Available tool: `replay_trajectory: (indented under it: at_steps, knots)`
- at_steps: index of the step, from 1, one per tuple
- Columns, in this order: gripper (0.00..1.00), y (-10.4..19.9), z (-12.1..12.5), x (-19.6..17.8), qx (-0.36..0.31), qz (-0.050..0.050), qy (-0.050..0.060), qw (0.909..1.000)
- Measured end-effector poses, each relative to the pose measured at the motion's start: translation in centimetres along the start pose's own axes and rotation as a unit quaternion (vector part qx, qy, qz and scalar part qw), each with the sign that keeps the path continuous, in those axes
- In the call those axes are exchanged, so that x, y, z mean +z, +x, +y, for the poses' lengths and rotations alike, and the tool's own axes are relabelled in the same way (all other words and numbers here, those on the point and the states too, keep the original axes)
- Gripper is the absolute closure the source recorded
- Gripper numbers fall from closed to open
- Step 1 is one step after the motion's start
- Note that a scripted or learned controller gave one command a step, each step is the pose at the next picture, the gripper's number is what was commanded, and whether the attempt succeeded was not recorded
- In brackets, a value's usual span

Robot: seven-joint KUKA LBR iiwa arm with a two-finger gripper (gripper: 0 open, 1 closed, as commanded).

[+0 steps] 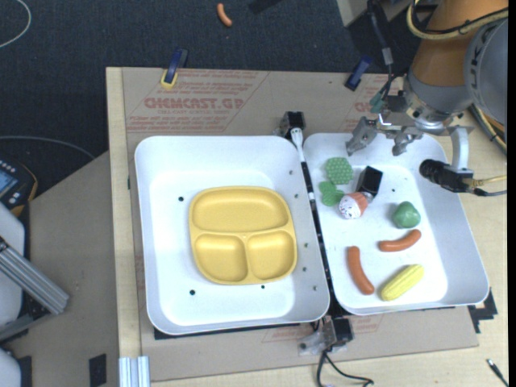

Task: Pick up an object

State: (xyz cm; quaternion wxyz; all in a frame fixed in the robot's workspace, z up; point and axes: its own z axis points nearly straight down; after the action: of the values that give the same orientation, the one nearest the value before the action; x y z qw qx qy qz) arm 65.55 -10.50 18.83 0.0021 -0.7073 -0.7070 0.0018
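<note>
Two shallow white bins sit side by side. Over the right bin (463, 240) at its twelve o'clock rim, the grey two-finger gripper (384, 138) hangs spread apart, holding nothing. Just beyond, toward seven o'clock, lies a green knobbly toy vegetable (339, 169).

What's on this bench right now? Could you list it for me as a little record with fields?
left bin: holds a yellow divided plate
right bin: holds toy food and a small black block
toy food: green broccoli piece, green pepper-like piece, two sausages, corn cob, white-and-red piece
gripper: above the right bin's far edge, fingers spread, nothing between them
floor: small orange piece beyond the bench
</note>
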Motion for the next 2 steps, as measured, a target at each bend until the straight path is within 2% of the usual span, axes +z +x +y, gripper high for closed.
replay_trajectory:
  at_steps: [1, 2]
  knots:
    - [0.0, -0.5, -0.7, 6.0, 0.0, 0.0, 0.001, 1.0]
    - [0.0, -0.7, -0.1, 8.4, 0.0, -0.003, -0.011, 0.9999]
